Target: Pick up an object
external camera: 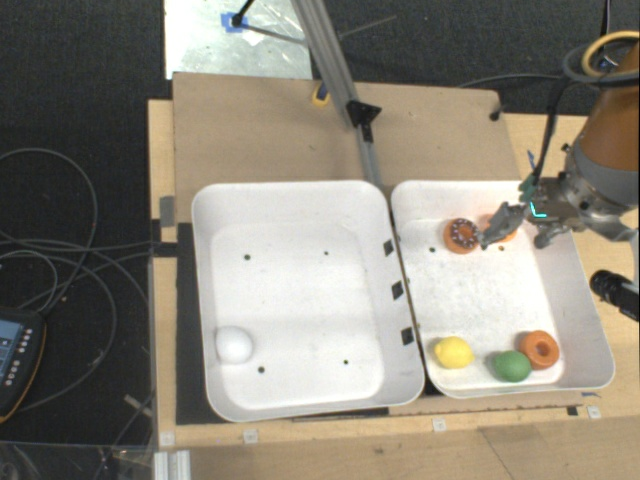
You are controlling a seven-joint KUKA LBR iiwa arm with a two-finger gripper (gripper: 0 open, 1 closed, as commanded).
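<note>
Landmark: the right bin (590,313), one of two shallow white bins side by side; every place below is told against it.

Gripper: the gripper (515,223) hangs over the far part of the right bin, low near its floor, with the grey arm (610,183) reaching in across the bin's right wall. Whether it is parted or closed I cannot tell; the metal parts blur together at this slant.

Nearest object: a brown ring with pale speckles, the sprinkled doughnut (461,235), lies on the bin's far floor, just beside the gripper's tip, perhaps touching it. Something orange shows behind the tip, too hidden to name.

Other objects: near the bin's front wall sit a yellow lemon (453,353), a green ball (511,366) and an orange ring (540,349), the last two touching. All are well apart from the gripper.

Outside the landmark: a white ball (235,345) rests in the left bin (300,196), beyond the right bin's left wall.

Task standing: nothing is seen held, so I judge the pick not yet made.

Risk one: the tip looks offset to the doughnut's side, so closing could nudge it away rather than take it.

Risk two: the doughnut lies flat and low, so a descent stopped short may grasp air.

Risk three: the far wall is close and could foul the tool.
</note>
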